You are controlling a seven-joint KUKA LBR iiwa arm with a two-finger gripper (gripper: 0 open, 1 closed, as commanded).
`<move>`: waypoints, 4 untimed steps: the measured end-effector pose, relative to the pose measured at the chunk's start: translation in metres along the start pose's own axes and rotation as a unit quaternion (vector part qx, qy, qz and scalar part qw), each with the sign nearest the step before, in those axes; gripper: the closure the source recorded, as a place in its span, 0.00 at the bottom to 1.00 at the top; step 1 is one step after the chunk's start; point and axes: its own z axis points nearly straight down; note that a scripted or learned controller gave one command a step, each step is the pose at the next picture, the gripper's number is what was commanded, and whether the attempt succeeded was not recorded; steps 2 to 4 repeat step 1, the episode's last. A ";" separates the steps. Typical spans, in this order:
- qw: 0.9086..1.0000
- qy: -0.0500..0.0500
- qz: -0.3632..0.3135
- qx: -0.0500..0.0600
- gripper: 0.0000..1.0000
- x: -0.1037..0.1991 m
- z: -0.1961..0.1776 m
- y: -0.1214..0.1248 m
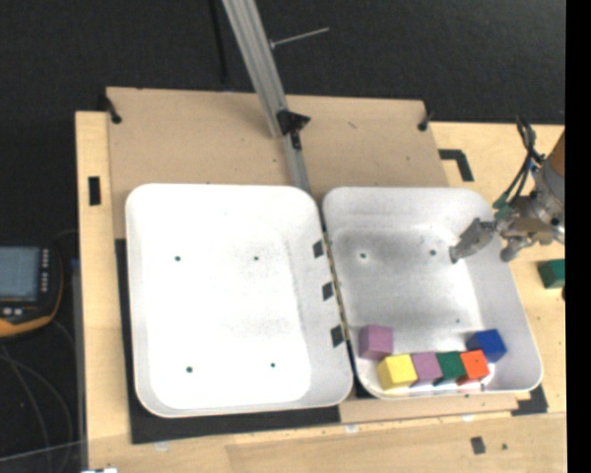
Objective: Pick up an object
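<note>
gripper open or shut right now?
Open. The gripper hangs over the right bin's upper right corner with its two fingers spread apart and nothing between them.

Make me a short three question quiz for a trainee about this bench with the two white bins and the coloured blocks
1. True or false: all the coloured blocks lie in the right bin.
2. Multiple choice: where in that bin are the blocks gathered? A) along the far edge B) along the near edge C) in the middle
3. Fill in: the block standing slightly apart, on the left of the group, is ____.

Key
1. True. The left bin has no blocks in it.
2. B. The yellow block, green block, orange block and blue block sit by the near wall, away from the end effector at the bin's far right.
3. Purple.
</note>
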 end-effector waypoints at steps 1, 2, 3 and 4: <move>1.000 -0.001 -0.001 -0.002 1.00 -0.001 -0.011 0.001; 1.000 -0.001 -0.001 -0.002 1.00 -0.001 -0.011 0.001; 1.000 -0.001 -0.001 -0.002 1.00 -0.001 -0.011 0.001; 1.000 -0.001 -0.001 -0.002 1.00 -0.001 -0.011 0.001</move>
